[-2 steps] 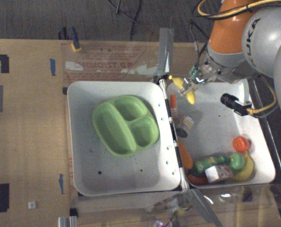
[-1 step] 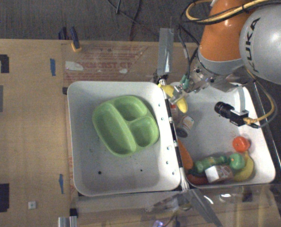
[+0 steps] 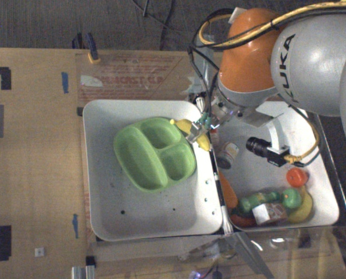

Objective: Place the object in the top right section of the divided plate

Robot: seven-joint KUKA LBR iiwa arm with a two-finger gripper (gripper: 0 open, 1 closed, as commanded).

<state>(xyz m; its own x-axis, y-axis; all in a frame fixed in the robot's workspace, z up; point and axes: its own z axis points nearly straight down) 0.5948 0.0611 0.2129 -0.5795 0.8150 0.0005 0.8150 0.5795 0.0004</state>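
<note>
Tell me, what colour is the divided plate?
Green: the divided plate shows best in the camera view.

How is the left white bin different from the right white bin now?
The left bin holds one green divided plate; the right bin holds a pile of small toy foods in its lower corner. The arm covers part of the right bin; the left bin is mostly uncovered. Both are shallow and white.

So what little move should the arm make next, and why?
Probably a short nudge leftward, then release. The gripper seems to hold a yellow object right at the green divided plate's upper right rim, so it likely isn't fully over that section yet.
</note>
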